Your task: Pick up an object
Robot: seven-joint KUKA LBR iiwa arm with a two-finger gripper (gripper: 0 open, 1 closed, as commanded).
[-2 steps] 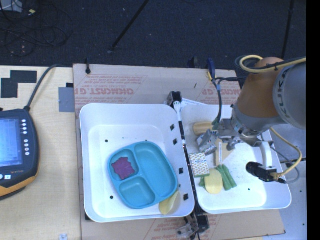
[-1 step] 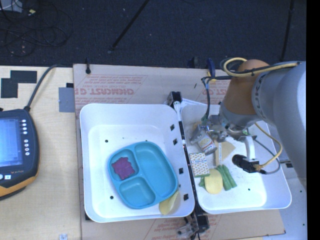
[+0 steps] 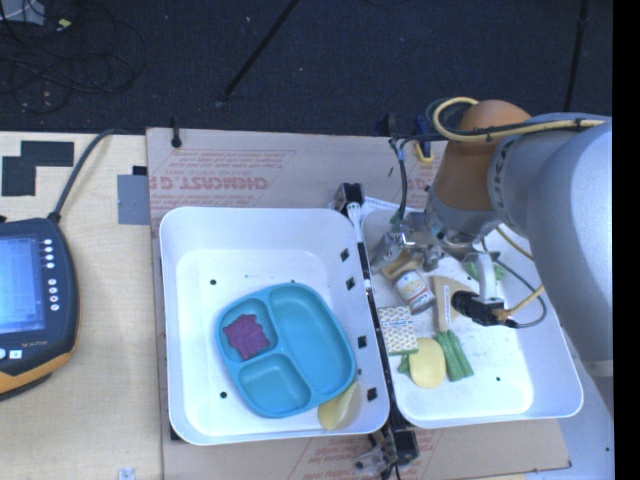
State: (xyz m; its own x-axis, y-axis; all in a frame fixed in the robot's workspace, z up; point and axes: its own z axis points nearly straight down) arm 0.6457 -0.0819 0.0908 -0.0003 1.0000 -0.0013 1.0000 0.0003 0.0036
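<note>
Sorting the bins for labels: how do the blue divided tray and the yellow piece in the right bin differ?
The blue divided tray lies in the left bin; the yellow piece lies in the right bin. The tray is far larger. It is flat with compartments; the piece is a rounded lump. Both lie untouched.

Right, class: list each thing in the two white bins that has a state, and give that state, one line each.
Blue three-compartment plastic tray: flat in left bin, a purple piece in one compartment.
Yellow piece: leaning at the tray's near corner.
Small labelled jar: on its side, right bin.
Yellow lemon-shaped toy: lying beside a green strip.
Gripper: low over the right bin's clutter.
</note>
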